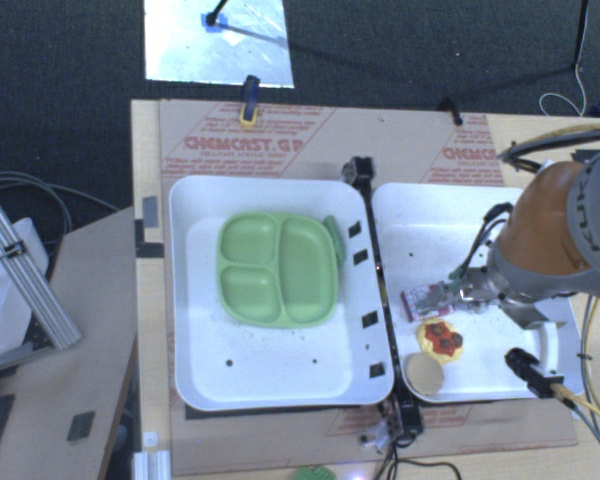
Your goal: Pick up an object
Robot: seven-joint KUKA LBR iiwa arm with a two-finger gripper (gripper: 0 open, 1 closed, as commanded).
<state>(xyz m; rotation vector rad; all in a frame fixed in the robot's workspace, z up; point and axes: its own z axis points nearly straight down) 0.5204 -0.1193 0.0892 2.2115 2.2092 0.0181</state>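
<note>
My gripper [450,294] hangs low over the left half of the right bin [450,208], the orange-banded arm reaching in from the right. A small pink packet [417,301] lies right at its tip, touching or nearly touching it; I cannot tell whether it is gripped. Just below the packet sits a yellow toy pizza piece with red topping [441,339]. A tan round disc [424,374] rests at the bin's front left corner.
The left bin [195,368] holds a green divided plate [278,269] in its middle. A black divider with clips [372,268] runs between the two bins. The cardboard-covered bench [280,138] extends behind them.
</note>
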